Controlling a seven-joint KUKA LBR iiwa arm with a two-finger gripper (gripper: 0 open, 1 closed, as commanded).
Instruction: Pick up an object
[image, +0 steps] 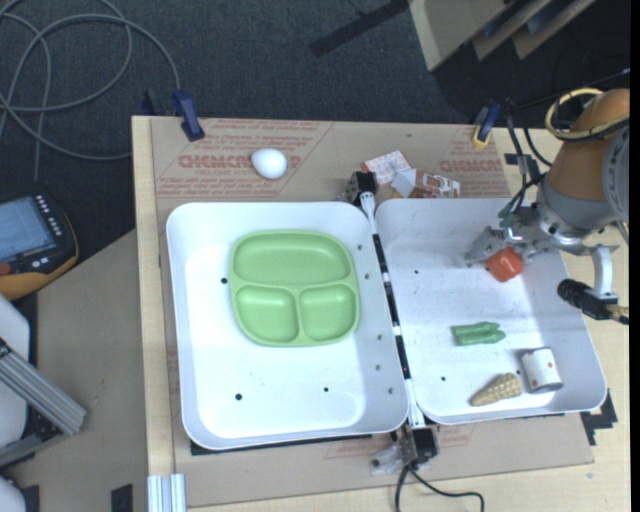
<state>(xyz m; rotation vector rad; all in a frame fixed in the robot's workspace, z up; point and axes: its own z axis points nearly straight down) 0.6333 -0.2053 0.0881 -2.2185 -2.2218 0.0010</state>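
From above, we see the gripper (503, 250) low over the right bin (440, 300), at its 1 o'clock. An orange block (505, 265) sits at its fingertips; we cannot tell whether they grip it. Toward 5 o'clock lie a green pod (476, 334), a cone (497, 389) and a white can (540, 368).

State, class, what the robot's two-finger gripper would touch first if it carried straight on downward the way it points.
Probably the small orange-red block in the right white bin: the gripper hangs right at it. Depth is unclear, so contact can't be judged.
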